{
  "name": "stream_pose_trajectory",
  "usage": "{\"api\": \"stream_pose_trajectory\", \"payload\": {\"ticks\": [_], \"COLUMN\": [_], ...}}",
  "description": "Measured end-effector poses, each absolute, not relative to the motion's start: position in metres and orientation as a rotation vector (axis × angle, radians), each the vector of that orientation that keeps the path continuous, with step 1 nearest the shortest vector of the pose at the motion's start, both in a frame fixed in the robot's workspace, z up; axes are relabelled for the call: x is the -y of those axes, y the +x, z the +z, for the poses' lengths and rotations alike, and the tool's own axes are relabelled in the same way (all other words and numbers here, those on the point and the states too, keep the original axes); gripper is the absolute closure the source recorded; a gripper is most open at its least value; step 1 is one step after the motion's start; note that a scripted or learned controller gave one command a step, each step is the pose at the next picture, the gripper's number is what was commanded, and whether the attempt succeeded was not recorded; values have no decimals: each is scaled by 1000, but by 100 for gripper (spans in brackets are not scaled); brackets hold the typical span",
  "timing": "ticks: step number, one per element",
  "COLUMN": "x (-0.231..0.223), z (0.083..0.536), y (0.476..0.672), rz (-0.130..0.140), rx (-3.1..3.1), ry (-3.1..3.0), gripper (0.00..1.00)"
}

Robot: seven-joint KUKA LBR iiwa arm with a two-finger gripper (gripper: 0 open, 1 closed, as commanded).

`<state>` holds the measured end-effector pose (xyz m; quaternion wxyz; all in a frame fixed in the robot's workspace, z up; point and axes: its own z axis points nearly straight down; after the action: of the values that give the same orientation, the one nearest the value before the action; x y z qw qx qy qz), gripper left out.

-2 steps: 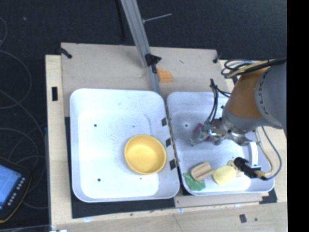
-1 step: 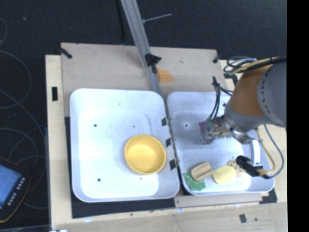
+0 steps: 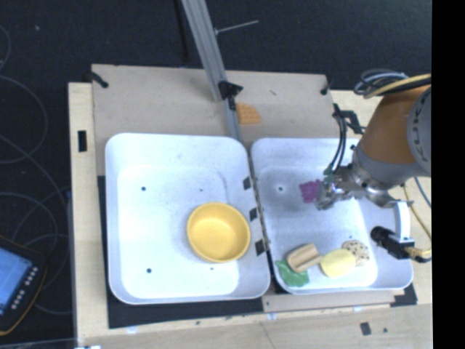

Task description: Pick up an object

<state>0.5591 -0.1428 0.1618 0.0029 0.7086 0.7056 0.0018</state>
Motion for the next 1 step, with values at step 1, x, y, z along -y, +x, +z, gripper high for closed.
{"api": "stream_pose_trajectory", "payload": {"ticks": [1], "x": [144], "z": [208], "y": [561], "rz": [6], "rx": [-2220], "ry": [2214], "gripper": [100]}}
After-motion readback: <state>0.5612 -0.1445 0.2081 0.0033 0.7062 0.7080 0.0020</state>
